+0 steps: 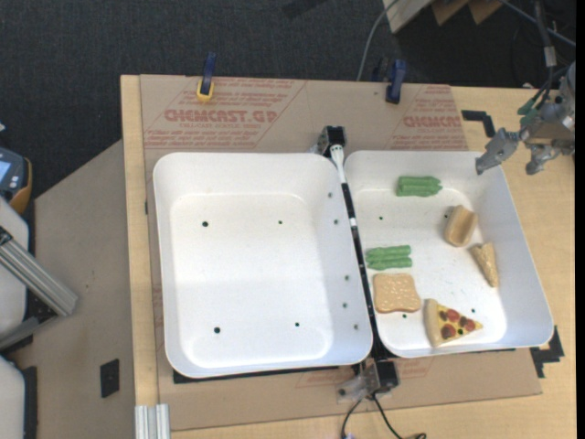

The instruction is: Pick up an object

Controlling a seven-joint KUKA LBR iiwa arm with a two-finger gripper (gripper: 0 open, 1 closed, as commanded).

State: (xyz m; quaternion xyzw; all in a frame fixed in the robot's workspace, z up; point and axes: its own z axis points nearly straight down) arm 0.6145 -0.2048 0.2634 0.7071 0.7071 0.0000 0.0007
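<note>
Toy food pieces lie scattered in the right-hand shallow white plastic bin [521,273], and any of them could serve as the object to lift; nearest the far wall sits a green plastic bean-pod cluster [419,187], with a second green pod cluster [388,257] lower down, close to the divide between the two bins; just below that second cluster lies a tan square slice of toy bread [396,294], and to its right, near the front wall, a triangular toy pizza slice with red topping [449,322]; toward the right side of the bin a pale brown bread-roll piece [459,225] rests, and just below and right of it a tan wedge-shaped piece [486,264]; the left-hand shallow white bin [183,245] stands beside the first, both on a brown cardboard sheet [274,108] with red printing, held at its far edge by a yellow-and-blue clamp [207,78] and a blue clamp [396,80]; the two-finger metal gripper [516,151] hangs above the far right corner of the right-hand bin, well apart from every toy; its fingers stand spread apart, with nothing between them.
</note>
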